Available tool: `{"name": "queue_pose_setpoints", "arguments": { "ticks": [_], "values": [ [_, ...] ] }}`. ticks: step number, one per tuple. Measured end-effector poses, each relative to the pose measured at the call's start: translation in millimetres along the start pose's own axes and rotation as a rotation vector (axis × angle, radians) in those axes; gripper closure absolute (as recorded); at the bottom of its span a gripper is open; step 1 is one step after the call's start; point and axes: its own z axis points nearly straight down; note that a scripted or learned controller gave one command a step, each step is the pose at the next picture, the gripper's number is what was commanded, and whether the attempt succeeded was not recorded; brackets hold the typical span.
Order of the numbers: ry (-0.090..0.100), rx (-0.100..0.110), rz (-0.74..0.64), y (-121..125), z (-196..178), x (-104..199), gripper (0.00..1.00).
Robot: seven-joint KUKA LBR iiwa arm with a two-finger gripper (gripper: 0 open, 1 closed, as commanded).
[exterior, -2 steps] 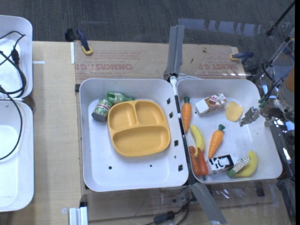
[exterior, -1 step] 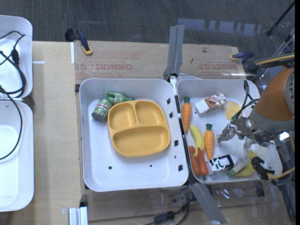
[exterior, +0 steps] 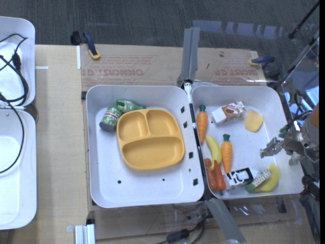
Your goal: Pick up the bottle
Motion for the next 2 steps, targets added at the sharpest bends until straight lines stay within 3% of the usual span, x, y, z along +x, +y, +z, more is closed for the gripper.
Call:
{"name": "queue_pose_setpoints", "arguments": {
  "ticks": [1, 2],
  "values": [
    [0.007, 0.007, 0.124, -3.9, 48.2, 13.6, 0.00],
    [0.002, 0.006, 0.127, -3.9, 39.4, 11.5, 1.00]
  ]
}}
